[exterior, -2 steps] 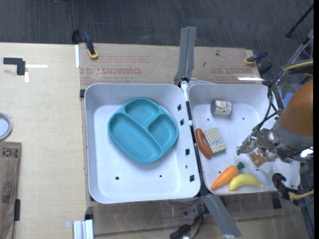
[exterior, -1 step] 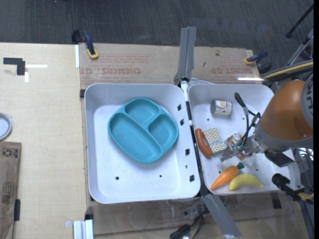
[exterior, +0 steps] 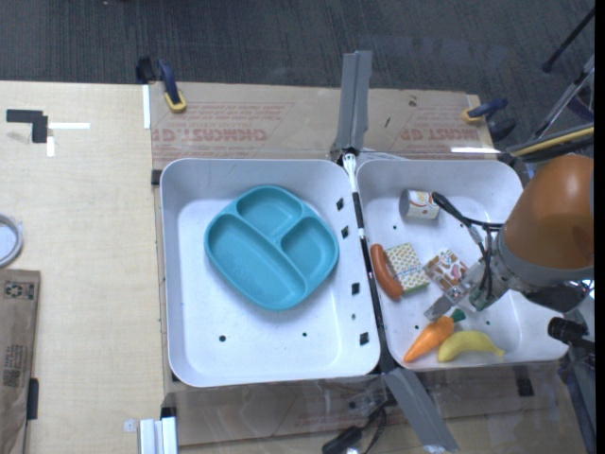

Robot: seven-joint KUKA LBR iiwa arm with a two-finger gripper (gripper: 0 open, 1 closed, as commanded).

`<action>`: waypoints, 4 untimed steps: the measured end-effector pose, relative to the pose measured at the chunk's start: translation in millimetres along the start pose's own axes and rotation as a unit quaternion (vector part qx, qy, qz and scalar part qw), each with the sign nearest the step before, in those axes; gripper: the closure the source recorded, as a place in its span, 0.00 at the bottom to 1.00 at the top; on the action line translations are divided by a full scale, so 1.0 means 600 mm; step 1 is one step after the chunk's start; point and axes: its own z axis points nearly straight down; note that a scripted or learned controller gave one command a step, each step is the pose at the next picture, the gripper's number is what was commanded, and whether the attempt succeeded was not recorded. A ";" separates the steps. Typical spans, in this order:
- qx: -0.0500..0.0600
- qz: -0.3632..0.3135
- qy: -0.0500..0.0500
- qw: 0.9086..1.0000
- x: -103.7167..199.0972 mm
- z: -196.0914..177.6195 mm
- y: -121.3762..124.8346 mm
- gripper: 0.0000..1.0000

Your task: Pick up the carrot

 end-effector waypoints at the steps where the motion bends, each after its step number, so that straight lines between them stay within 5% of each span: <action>1: -0.007 0.003 -0.010 1.000 -0.011 -0.024 0.007 1.00; 2: -0.007 0.002 -0.010 1.000 -0.011 -0.024 0.007 0.00; 3: 0.006 -0.099 0.015 0.995 0.039 0.017 0.019 0.00; 4: 0.003 -0.279 0.016 0.960 0.014 0.023 0.006 0.00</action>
